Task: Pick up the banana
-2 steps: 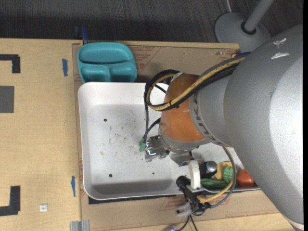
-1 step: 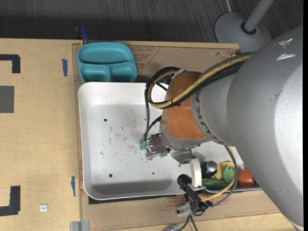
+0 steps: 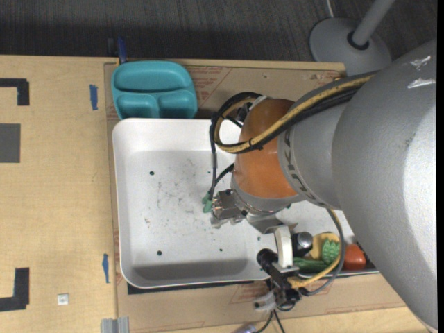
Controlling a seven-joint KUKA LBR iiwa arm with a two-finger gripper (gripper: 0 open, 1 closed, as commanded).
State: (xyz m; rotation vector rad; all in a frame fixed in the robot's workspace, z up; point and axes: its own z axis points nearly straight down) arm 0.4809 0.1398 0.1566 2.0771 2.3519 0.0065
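At the near edge, around 5 o'clock of the view, the right bin (image 3: 312, 225) showed a small strip of white floor under the arm (image 3: 374, 137). The banana (image 3: 330, 247) lay there, a yellow-green piece partly covered by cable and arm, so its full shape could not be told. A red thing (image 3: 354, 257) sat just beside it at its 3 o'clock. A green thing (image 3: 310, 263) lay close at its 8 o'clock, touching or nearly so. A shiny round thing (image 3: 303, 241) sat at the banana's 9 o'clock.

Further in, near view centre, the gripper (image 3: 225, 210) hung over the left bin (image 3: 139, 255) by that bin's 3 o'clock wall, well apart from the banana. Seen from above, wrist in the way: could not tell if it was released or clenched, and nothing showed in its grasp. A small green bit (image 3: 207, 202) touched its 9 o'clock side; part of it or not, unclear. The orange band (image 3: 263, 158) sat just above, at 12 o'clock of the gripper. The left bin's floor was scuffed with dark specks.

At the left bin's 12 o'clock, a teal tray (image 3: 154, 90) with compartments rested against the far rim, outside the bin, on the cardboard bench top (image 3: 55, 207). Farthest, at 1 o'clock, a grey stand base (image 3: 340, 44) stood on dark floor.
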